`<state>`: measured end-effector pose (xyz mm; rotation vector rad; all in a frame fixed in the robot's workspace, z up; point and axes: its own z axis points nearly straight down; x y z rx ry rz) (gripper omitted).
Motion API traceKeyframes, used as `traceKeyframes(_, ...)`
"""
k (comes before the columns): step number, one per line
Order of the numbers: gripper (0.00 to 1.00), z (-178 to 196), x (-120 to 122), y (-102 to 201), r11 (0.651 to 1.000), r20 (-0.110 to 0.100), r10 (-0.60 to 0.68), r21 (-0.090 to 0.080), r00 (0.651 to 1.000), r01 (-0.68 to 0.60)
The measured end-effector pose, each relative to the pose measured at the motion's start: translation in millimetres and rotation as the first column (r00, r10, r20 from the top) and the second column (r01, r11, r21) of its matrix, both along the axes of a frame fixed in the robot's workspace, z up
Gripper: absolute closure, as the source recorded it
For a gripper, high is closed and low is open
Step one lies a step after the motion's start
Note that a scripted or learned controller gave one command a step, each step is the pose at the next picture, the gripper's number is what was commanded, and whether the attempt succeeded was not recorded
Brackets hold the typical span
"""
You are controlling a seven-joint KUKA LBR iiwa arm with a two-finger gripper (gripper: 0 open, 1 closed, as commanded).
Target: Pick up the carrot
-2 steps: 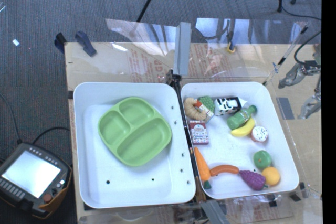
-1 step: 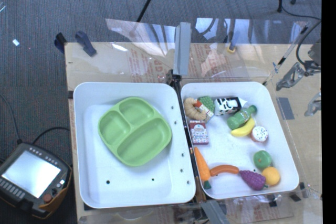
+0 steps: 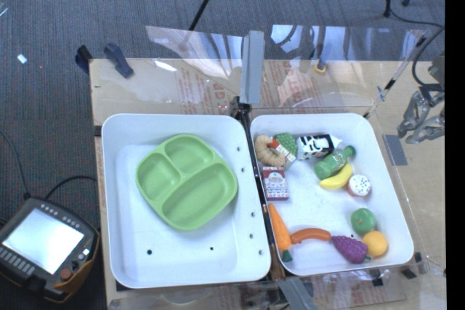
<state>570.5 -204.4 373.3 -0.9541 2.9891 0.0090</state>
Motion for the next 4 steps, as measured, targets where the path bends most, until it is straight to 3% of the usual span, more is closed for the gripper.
traceKeyframes(1, 1.00, 106.7, -72.2, -8.7, 0.995, 0.010, 0.097, -0.011, 0.995, -0.096)
traceKeyframes(3, 1.00, 115.6, -67.8, -10.6, 0.996, -0.002, 0.085, 0.005, 0.996, -0.085)
traceKeyframes(4, 1.00, -145.5, -40.4, -5.6, 0.962, -0.013, 0.272, 0.007, 0.962, -0.272)
